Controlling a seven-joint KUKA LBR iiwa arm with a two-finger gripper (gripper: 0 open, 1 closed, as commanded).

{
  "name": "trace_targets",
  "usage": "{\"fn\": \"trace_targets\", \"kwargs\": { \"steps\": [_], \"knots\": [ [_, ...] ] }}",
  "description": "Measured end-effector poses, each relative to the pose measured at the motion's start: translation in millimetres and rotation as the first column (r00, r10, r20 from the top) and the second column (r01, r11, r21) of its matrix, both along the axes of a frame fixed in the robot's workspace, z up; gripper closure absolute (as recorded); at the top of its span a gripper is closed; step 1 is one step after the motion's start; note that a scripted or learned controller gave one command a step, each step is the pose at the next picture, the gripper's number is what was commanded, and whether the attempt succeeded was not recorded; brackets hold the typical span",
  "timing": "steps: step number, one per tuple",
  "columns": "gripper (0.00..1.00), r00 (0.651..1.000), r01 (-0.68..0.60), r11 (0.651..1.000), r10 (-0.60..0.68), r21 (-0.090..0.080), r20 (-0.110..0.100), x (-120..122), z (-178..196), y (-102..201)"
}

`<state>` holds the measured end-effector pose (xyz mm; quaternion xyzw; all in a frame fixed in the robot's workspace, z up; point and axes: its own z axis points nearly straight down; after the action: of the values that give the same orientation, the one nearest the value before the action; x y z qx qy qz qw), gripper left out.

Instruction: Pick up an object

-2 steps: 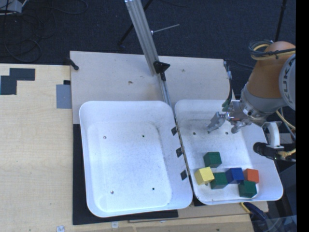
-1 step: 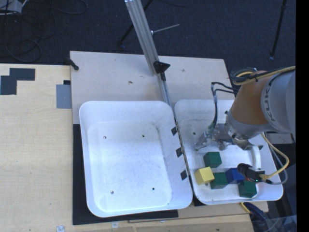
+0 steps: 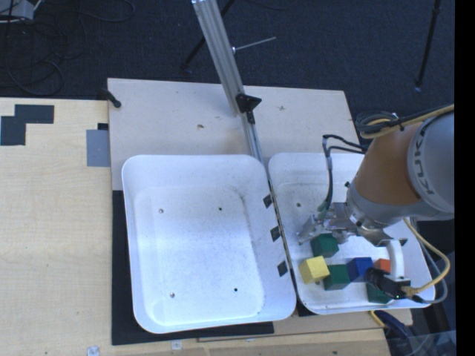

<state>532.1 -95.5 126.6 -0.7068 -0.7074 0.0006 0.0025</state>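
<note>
**Pick status: approach stage, no grasp confirmed**

Progress
- Tool lowered into the right bin, directly above a dark green block.
- Finger state: cannot tell; wrist and arm cover the fingertips.
- No object visibly between fingers, so pick judged not yet done. Remaining: close on 1 block, lift clear of the bin.

Object locations
- All blocks clustered toward the right bin's near edge: yellow block beside the bin's left wall, second green block touching it, blue block and orange block further right.

Edges and room
- Left bin: wide open floor.
- Right bin's far half bare; free room for retreat upward and toward the far edge.
- Tight quarters near the divider between the 2 bins and among the clustered blocks; likely risk of nudging neighbours.
</note>
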Motion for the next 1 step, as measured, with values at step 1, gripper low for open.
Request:
{"fn": "trace_targets", "kwargs": {
  "steps": [1],
  "knots": [
    [0.0, 1.0, 0.002, 1.0, -0.002, -0.002, 0.002, 1.1, -35.5, -1.0]
  ]
}}
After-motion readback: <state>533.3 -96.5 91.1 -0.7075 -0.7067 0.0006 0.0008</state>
